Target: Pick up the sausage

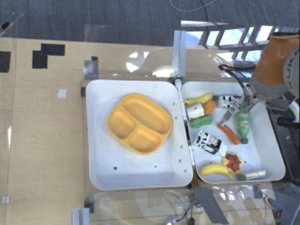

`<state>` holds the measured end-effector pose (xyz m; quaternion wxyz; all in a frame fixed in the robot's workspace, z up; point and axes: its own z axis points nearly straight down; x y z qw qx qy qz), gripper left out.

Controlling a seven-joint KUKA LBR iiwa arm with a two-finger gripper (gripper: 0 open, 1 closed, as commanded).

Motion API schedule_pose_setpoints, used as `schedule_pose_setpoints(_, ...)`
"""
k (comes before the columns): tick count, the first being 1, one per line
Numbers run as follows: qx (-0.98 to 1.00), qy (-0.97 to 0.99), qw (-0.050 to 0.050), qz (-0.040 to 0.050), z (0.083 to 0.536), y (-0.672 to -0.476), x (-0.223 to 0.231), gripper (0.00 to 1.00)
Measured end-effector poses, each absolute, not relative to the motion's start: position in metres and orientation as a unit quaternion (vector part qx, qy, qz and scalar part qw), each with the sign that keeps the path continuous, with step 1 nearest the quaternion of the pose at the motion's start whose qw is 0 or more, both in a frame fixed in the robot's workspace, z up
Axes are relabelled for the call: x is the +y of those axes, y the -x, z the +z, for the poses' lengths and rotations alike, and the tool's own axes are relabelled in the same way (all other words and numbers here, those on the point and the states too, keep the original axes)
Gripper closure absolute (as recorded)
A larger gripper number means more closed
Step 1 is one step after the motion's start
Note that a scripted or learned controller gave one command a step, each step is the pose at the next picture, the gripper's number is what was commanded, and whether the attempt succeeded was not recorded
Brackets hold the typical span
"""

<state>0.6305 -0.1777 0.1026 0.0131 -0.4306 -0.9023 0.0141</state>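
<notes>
- Arm is reaching in from the right, its grey-and-orange bulk running off the frame edge and covering the right bin's far right corner.
- Gripper is hanging low over the right bin; from this slant I cannot tell whether it is released or clenched, and nothing is showing held in it.
- Sausage, an orange-red stick, is lying slantwise on the bin floor just below the gripper tip and just beside the green bottle.
- Small dark-and-white item near the arm is sitting partly under the wrist; hard to make out.
- Red-and-yellow piece by the near banana is too jumbled to identify.
- Counting: two bins; two bananas, one far, one near; one green bottle; one green vegetable; one carrot-like orange piece; one labelled can; one black-and-white carton.
- Left bin is carrying one yellow divided plate, three compartments.
</notes>
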Motion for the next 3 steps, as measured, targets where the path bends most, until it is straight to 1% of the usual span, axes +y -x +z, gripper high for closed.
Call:
schedule_pose_setpoints(1,-0.903,0.429,-0.005,0.0124,0.113,-0.637,-0.179,1.0)
schedule_pose_setpoints(2,-0.798,0.602,0.006,0.0121,0.121,-0.66,-0.16,1.0)
schedule_pose_setpoints(3,-0.801,0.599,0.017,0.0094,0.118,-0.659,-0.148,0.0)
